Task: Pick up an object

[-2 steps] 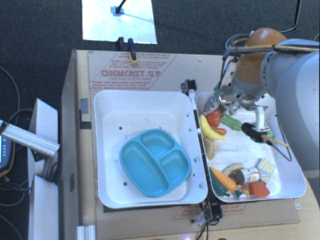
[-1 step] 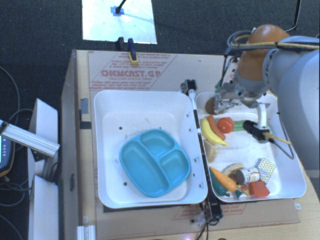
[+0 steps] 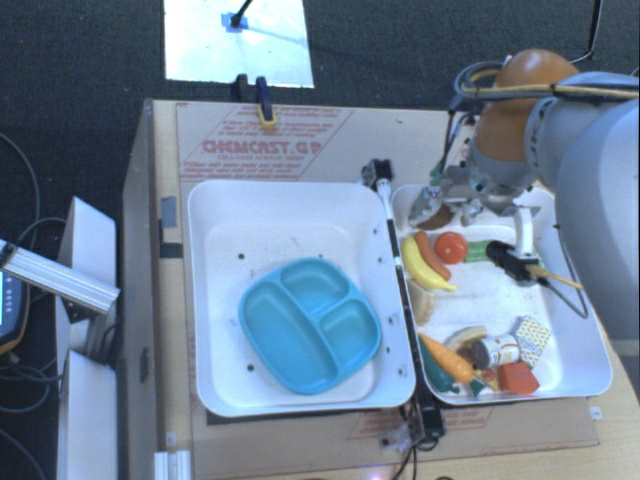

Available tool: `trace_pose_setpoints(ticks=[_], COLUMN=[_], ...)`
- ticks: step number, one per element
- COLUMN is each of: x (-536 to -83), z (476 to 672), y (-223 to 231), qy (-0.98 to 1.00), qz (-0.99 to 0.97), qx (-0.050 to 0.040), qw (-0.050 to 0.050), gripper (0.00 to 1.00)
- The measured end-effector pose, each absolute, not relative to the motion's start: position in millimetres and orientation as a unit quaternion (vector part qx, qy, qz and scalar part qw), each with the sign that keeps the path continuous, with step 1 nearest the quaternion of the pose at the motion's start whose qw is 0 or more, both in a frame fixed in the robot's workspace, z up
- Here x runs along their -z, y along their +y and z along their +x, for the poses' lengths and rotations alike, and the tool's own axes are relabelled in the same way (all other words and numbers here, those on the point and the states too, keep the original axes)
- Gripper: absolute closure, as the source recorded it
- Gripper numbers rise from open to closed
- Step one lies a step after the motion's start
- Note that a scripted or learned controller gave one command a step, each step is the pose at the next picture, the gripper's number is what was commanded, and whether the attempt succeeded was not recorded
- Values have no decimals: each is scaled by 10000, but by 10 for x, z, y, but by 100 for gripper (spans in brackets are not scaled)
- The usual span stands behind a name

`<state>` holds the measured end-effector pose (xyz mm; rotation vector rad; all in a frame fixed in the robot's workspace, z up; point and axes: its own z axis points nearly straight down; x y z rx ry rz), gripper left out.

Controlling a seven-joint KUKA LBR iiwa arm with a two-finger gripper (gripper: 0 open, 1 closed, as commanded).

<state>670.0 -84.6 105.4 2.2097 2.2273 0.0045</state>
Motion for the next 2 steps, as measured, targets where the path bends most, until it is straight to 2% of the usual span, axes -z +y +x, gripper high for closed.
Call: trace_pose_setpoints(ticks=[1, 2], x=[-917, -1071], z=[6239, 6278], y=[-1140, -1146], qy=[7076, 7078], qz=[7066, 7063], qx=[-2, -40], qw=[9, 61], gripper=[0, 100])
